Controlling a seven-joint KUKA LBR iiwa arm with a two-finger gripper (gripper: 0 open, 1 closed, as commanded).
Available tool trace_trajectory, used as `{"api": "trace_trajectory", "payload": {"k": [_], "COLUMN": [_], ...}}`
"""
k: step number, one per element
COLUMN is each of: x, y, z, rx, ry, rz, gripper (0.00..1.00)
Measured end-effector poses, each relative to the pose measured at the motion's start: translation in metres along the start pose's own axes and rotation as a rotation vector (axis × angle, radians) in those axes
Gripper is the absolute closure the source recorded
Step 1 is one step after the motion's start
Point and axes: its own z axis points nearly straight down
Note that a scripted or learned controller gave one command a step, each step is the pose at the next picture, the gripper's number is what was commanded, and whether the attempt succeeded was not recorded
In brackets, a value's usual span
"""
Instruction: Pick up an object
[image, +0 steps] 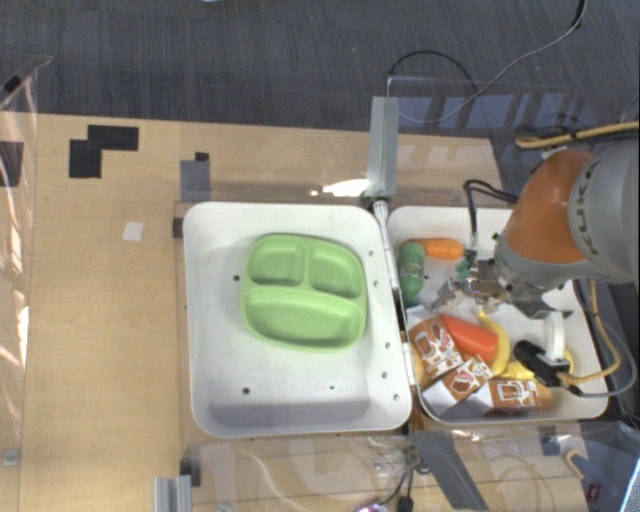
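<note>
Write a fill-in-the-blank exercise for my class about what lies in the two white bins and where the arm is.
1. The divided plate in the left bin is coloured ____.
2. The plate has ____ compartments.
3. The arm hangs over the ____ bin, above the red-orange item and brown packets.
4. The band above the arm's wrist is coloured ____.

Missing words: green; three; right; orange

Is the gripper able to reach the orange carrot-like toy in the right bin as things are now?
Probably yes. The gripper hangs over the right bin, close to the orange toy, whose top lies uncovered among the brown packets. The crowding beside it may hinder a clean grip.
</note>
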Motion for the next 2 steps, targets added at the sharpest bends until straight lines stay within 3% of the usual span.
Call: {"api": "trace_trajectory", "payload": {"k": [1, 2], "x": [-0.017, 0.001], "y": [0.077, 0.098], "z": [0.011, 0.012], "rx": [-0.006, 0.030], "ry": [-0.002, -0.008], "rz": [0.052, 0.186], "gripper": [0.00, 0.00]}}
